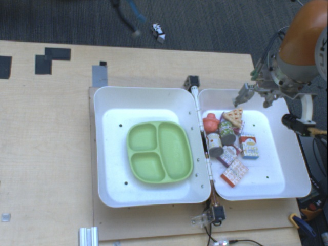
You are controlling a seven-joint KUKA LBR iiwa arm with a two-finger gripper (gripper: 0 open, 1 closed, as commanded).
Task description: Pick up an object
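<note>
Camera view crops the arm; jaws blurred above the right bin.

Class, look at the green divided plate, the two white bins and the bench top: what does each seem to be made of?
Green divided plate: likely moulded plastic, matte, with rounded compartment ridges and an even colour.
White bins: probably thin formed plastic, smooth with a slight sheen and rounded corners.
Bench top: looks like pale wood or plywood, matte, with faint grain; the finish is uncertain.
</note>
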